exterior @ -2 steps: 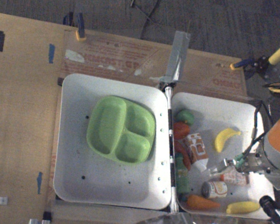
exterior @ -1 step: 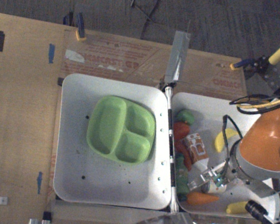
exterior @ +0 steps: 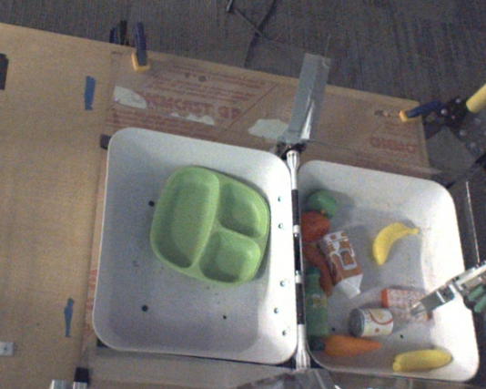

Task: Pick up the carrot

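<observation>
The orange carrot (exterior: pixel 349 346) lies flat along the front wall of the right bin (exterior: pixel 461 214), pointing right. It sits between a green bottle (exterior: pixel 317 309) and a yellow banana-like fruit (exterior: pixel 423 360). My gripper (exterior: pixel 432 306) reaches in from the right edge, over the bin's right half, beside a small pink-and-white packet (exterior: pixel 402 300). It hangs up and to the right of the carrot, well apart from it, and nothing shows in its grasp.
The right bin also holds a tipped can (exterior: pixel 372 322), a banana (exterior: pixel 391 241), a white-and-orange carton (exterior: pixel 341 255), a red pepper (exterior: pixel 315 226) and a green vegetable (exterior: pixel 322 201). In the left bin (exterior: pixel 114 306) sits a green divided plate (exterior: pixel 211 224).
</observation>
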